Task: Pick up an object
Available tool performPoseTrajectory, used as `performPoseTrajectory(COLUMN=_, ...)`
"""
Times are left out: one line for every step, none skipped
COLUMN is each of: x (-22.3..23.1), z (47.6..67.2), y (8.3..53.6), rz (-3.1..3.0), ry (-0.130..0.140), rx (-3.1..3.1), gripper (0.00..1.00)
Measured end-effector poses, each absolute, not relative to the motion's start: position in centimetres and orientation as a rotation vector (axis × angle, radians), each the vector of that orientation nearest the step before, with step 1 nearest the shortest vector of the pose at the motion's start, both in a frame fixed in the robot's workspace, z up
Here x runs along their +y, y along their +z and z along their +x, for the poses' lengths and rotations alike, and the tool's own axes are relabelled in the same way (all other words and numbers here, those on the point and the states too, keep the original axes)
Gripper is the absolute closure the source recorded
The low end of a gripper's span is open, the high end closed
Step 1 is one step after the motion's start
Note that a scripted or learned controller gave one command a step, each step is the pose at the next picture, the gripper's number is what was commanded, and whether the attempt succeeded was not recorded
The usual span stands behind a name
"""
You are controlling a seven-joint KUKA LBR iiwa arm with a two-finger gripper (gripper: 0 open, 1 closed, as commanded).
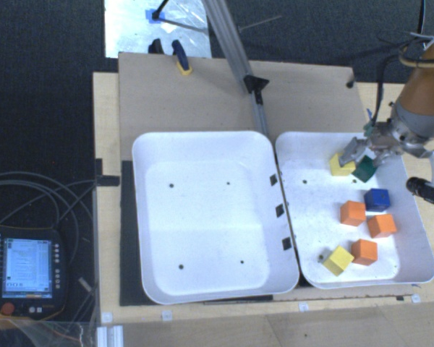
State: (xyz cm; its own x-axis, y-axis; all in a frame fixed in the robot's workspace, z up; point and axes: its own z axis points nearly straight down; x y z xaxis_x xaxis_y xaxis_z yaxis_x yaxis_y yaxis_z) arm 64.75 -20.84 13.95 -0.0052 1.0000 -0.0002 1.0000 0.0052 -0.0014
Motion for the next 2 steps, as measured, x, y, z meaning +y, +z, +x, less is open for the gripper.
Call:
performPoseTrajectory(x=-20.9, z=65.0, y=15.4, rz=-2.218, ry=-0.004, rx=-2.235, gripper=1.00)
performPoseTrajectory(x=-22.0, z=64.9, y=21.3, rz=-2.225, ry=-0.006, rx=-2.230, gripper=1.00)
